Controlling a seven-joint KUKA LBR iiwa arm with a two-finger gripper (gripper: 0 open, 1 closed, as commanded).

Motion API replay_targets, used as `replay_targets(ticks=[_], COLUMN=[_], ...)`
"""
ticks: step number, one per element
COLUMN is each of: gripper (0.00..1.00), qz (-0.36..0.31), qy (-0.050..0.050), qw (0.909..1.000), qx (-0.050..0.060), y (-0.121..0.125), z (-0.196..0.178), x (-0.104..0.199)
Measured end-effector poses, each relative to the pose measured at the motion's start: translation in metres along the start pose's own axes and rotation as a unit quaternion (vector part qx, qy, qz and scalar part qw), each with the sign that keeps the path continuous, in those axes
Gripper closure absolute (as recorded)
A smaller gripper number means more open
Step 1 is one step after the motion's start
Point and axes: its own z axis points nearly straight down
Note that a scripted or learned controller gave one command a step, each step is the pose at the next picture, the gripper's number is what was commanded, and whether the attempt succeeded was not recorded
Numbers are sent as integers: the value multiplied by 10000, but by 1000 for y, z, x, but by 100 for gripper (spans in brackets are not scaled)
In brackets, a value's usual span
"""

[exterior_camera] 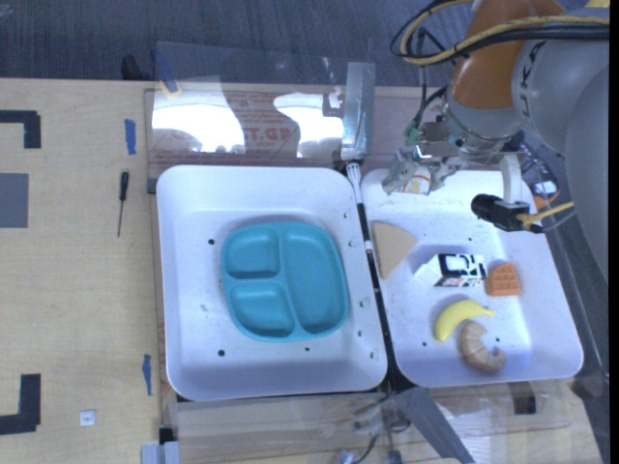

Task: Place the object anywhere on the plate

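Note:
A teal plate (285, 280) with three compartments lies in the middle of the left bin (184, 211). My gripper (420, 175) hangs over the far left corner of the right bin (556, 307), well away from the plate. Something small, orange and white (417, 184), shows right under the gripper; I cannot make out whether it is held. In the right bin lie a tan wedge (390, 245), a black-and-white box (458, 268), an orange waffle (503, 280), a yellow banana (456, 317) and a brown croissant (480, 347).
A raised divider (366, 249) separates the two bins. A clear upright panel (251, 114) and a metal post (357, 109) stand behind the left bin. A black cable clip (498, 209) juts from the arm over the right bin. A screwdriver (122, 199) lies on the bench at left.

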Motion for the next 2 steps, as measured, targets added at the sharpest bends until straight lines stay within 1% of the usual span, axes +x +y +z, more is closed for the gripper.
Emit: replay_targets(ticks=[1, 2], gripper=[100, 0], qz=[192, 237], qy=[25, 5], qw=[9998, 9997], qx=[12, 14], y=[-33, -33], z=[0, 1], x=[131, 124])
